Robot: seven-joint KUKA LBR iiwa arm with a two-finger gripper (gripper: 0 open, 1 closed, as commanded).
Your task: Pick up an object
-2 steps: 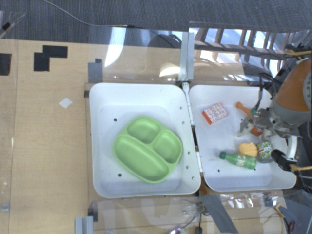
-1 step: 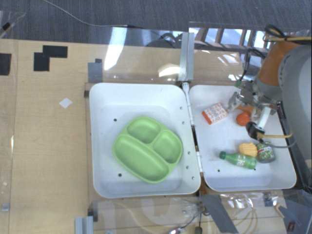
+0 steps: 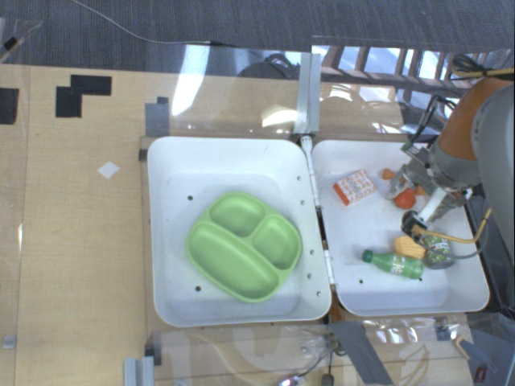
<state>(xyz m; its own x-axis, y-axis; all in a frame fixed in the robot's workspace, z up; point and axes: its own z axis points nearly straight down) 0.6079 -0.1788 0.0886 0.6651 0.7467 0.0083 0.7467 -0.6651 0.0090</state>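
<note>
Green plate (image 3: 245, 248): left bin (image 3: 170, 215) | green bottle (image 3: 393, 264), box (image 3: 355, 186): right bin (image 3: 362, 297)

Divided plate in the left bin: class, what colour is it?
The divided plate is plain light green, best seen in the camera view.

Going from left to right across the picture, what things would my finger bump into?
Green divided plate → red-and-white box → green bottle → grey robot arm.

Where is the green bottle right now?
In the camera view, the green bottle lies in the right bin near its front wall, just below a yellow toy.
</note>
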